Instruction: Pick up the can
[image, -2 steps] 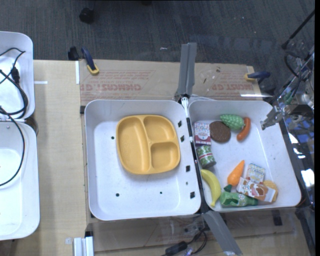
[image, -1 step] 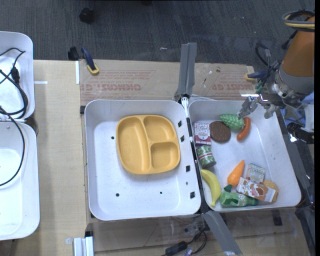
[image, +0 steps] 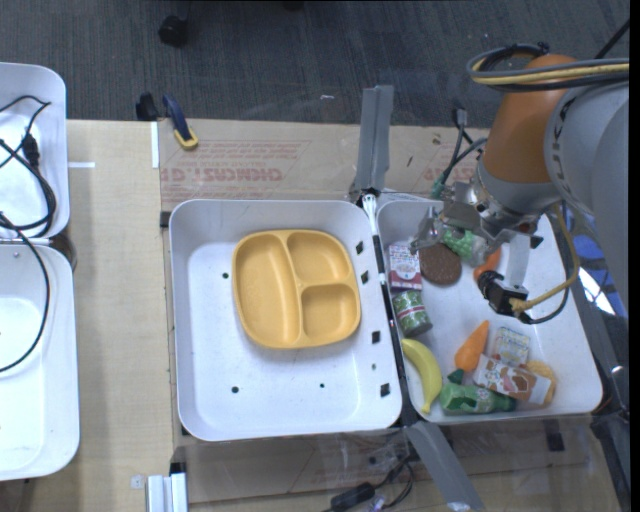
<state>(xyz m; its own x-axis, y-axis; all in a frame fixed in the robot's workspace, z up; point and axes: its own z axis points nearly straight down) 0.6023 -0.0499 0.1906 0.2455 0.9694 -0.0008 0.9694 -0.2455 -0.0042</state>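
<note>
Bright even overhead light, soft short shadows, mild glare on the white bins (image: 190, 330), sharp centre, slight softness and barrel bend at edges

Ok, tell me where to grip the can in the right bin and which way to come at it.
Grip the can across its round sides at mid-length, coming straight down. It seems to lie on its side near the bin's left wall, the box above it and the banana below, so close the fingers crosswise, not toward those neighbours.
</note>
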